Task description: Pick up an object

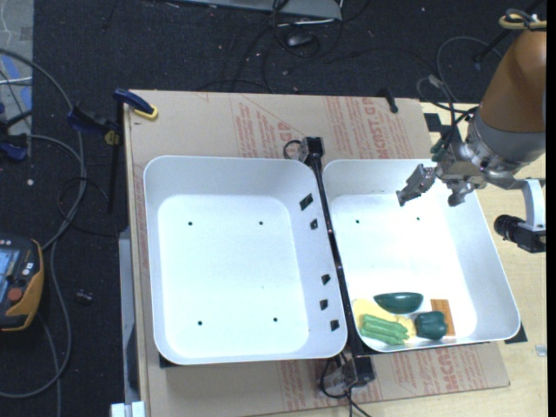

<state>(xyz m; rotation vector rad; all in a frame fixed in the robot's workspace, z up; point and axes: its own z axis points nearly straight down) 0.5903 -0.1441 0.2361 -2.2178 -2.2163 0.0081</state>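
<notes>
My gripper [437,188] hangs over the far part of the right bin [486,233], its two fingers spread open with nothing between them. At the bin's near edge lie a few small things: a dark green bowl-shaped piece [399,301], a light green ridged piece [383,328], a dark green blocky piece [431,324], a yellow flat piece [372,307] and an orange-brown block [442,307]. The gripper stands well apart from them, toward the back of the bin.
The left bin [174,233] sits beside the right one, with a black divider [326,241] between them. Both rest on a cardboard sheet [261,120]. Cables and a yellow-handled clamp [135,104] lie beyond the bench's far left.
</notes>
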